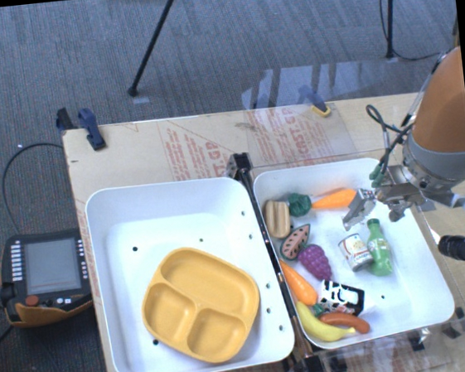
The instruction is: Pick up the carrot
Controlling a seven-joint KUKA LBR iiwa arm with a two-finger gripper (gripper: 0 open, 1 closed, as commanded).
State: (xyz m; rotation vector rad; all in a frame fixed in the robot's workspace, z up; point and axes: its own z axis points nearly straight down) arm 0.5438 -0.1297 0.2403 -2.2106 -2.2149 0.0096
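The carrot (334, 200), orange with a green leafy top, lies on its side at the back of the right bin (413, 302), tip pointing right. My gripper (378, 208) hangs just right of that tip, above the bin floor, and is open. One finger (354, 209) sits close to the carrot's tip and nothing is between the fingers. A second orange tapered piece (298, 283) lies near the bin's left wall.
The right bin also holds a bread slice (277, 217), purple grapes (314, 261), a small can (355, 251), a green bottle (379, 248), a banana (319, 326) and a red sausage (345, 321). A yellow divided plate (200, 304) lies in the left bin (112, 228).
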